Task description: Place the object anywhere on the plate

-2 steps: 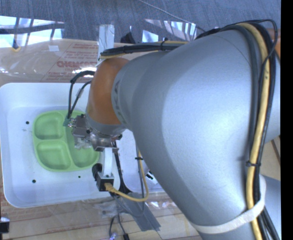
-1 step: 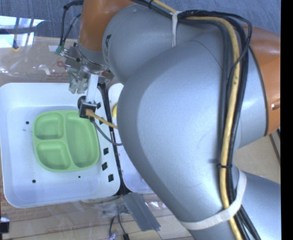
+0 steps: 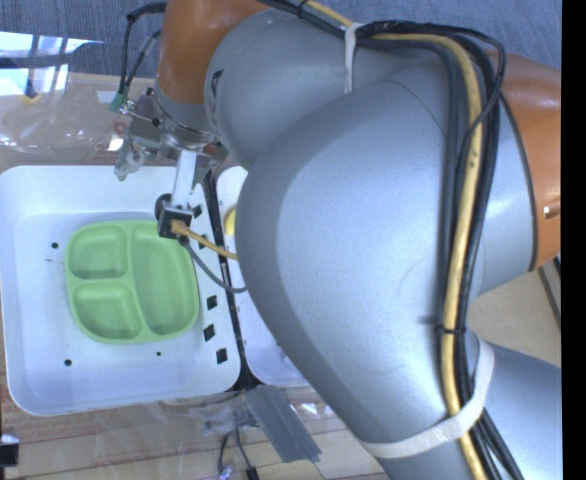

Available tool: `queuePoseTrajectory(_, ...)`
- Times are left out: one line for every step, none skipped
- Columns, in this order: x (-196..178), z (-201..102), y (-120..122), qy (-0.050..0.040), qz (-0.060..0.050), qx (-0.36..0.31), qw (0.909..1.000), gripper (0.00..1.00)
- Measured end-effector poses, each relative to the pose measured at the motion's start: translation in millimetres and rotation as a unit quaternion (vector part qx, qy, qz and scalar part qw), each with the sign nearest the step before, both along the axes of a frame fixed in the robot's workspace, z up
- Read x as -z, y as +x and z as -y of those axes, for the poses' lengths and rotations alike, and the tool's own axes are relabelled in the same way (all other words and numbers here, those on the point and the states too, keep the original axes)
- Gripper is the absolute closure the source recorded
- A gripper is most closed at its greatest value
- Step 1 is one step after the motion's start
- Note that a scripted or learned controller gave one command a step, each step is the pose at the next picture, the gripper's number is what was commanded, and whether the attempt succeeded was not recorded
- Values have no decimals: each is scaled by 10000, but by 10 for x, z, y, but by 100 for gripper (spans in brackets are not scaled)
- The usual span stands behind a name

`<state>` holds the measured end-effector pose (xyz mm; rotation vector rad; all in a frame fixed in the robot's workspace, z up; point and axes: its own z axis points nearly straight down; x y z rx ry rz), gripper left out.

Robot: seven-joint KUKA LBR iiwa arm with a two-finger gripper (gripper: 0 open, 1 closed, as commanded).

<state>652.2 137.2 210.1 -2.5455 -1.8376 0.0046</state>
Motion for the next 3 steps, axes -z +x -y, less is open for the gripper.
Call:
queuePoseTrajectory(0, 1, 0, 0, 0, 0, 10000, 0)
queuePoseTrajectory(0, 1, 0, 0, 0, 1, 10000, 0)
queuePoseTrajectory(0, 1, 0, 0, 0, 1, 10000, 0)
